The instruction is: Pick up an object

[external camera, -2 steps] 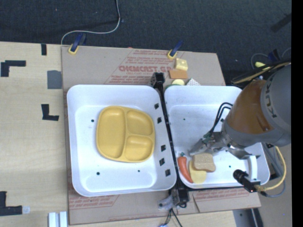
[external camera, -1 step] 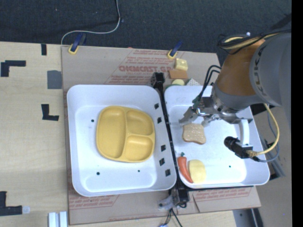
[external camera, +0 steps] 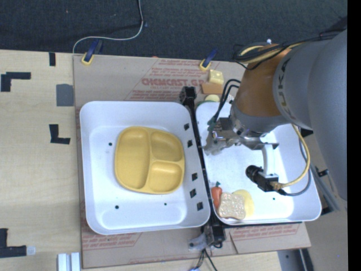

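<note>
The gripper (external camera: 217, 140) hangs low over the left part of the right bin (external camera: 293, 208), close to the divider between the bins. The arm's grey body and orange band cover most of that bin's upper half. Near the bin's front edge lie a slice of toast (external camera: 231, 206), a pale yellow round piece (external camera: 245, 198) and a small orange carrot-like piece (external camera: 216, 195). Nothing shows between the fingers.
The left bin (external camera: 96, 208) holds a yellow divided plate (external camera: 149, 160). A tan block (external camera: 213, 82) and a pale round object (external camera: 211, 99) sit on the cardboard just behind the right bin. Blue clips hold the cardboard's back edge.
</note>
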